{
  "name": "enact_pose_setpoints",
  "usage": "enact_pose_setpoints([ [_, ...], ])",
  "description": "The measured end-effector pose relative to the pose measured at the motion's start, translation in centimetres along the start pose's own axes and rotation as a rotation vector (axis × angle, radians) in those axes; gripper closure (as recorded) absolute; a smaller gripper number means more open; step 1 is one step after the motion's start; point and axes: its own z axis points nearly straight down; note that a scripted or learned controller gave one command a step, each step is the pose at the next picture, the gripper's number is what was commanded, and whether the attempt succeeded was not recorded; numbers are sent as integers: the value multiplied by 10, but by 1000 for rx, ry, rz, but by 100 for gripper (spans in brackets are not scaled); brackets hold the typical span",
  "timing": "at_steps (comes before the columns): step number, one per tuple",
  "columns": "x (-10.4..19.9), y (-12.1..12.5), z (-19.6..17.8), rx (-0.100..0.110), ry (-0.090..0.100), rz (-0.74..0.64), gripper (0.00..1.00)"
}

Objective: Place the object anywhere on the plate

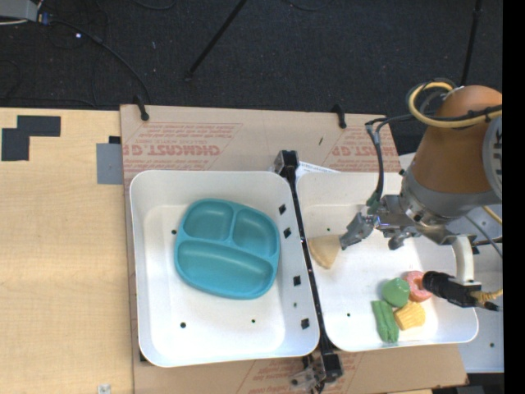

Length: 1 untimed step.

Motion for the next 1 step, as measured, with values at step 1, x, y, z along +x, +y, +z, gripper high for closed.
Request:
enact_pose_setpoints([
  [1, 0, 2, -5, -10, -1, -1, 0],
])
